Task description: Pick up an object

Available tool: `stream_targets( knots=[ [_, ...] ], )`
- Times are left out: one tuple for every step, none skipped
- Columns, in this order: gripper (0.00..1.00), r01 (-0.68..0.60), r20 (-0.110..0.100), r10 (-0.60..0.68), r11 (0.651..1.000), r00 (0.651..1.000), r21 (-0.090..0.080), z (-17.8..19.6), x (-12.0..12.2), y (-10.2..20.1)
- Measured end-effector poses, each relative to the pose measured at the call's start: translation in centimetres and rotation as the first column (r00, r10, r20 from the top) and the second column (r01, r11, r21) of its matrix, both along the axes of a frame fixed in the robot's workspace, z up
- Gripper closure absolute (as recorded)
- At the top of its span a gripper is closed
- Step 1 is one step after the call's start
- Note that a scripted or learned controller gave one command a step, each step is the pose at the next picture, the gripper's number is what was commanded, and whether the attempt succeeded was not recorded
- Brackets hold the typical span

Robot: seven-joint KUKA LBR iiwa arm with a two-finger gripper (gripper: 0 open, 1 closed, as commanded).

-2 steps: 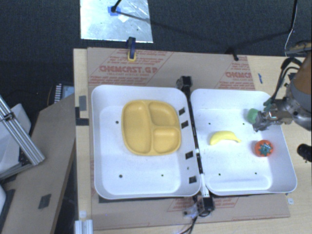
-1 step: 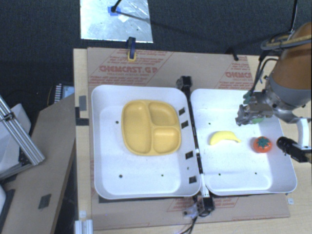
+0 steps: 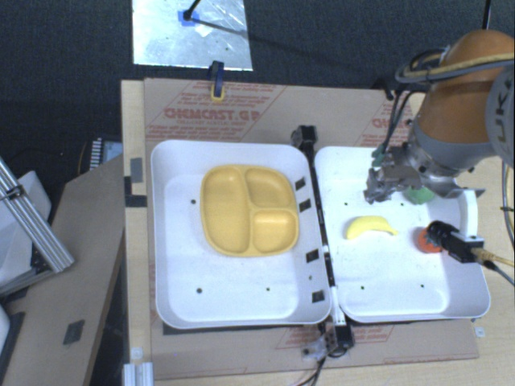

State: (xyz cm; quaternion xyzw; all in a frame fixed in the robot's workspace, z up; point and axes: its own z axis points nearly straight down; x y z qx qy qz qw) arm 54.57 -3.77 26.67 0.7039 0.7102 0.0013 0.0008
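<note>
A small yellow banana, curved and smooth, lies in my right bin, near its middle. My gripper hangs just above and behind it, not touching; I cannot tell how it is set. A green object sits partly hidden beneath my wrist, and an orange-red one lies to the banana's right. The left bin bears a yellow divided plate. Both bins rest on a cardboard sheet over the bench, with dark carpet beyond.
</note>
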Motion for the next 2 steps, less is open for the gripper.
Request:
stream_targets(
  knots=[
    [1.0,-0.001,-0.001,0.001,1.0,1.0,0.001,-0.5,0.4,5.6],
    [1.0,0.0,-0.001,0.0,1.0,1.0,0.001,-1.0,1.0,10.6]
  ],
)
